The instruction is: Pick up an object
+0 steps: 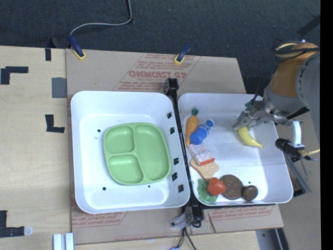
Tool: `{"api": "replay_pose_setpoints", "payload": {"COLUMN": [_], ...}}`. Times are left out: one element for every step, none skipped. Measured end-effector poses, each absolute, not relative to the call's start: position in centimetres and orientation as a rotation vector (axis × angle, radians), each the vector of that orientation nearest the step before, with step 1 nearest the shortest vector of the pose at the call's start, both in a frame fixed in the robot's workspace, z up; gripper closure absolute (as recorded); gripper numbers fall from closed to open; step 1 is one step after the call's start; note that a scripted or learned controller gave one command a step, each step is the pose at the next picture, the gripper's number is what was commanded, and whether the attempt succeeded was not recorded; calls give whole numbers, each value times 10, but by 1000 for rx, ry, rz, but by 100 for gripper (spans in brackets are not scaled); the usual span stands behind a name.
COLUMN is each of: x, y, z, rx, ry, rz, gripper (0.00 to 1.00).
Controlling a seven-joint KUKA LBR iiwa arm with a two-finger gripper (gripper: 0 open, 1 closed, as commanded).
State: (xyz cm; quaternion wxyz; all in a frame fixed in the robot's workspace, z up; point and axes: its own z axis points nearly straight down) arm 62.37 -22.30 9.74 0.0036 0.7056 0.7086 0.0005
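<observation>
Cardboard-covered bench (31,155), perhaps; two bins (86,155).

We count two shallow white plastic bins: the left bin (83,155) and the right bin (276,181).

In the left bin we count one green three-compartment plastic plate (137,153).

In the right bin we count eight toy items:
- one yellow banana (249,137)
- one orange carrot with green top (192,124)
- one blue plastic bottle (201,133)
- one white and red packet (201,154)
- one tan cracker-like slab (206,169)
- one red piece with green leaf (213,187)
- one round brown patty (231,187)
- one small dark brown lump (250,192)

On the far edge of the cardboard sheet (151,73) we count two yellow and blue clamps (77,49), left and right.
</observation>
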Motion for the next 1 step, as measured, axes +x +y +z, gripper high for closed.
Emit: {"api": "replay_pose_setpoints", "payload": {"x": [638], "y": [-137], "z": [85], "rx": [2219], "ry": [2224], "rz": [3], "gripper": [100]}}
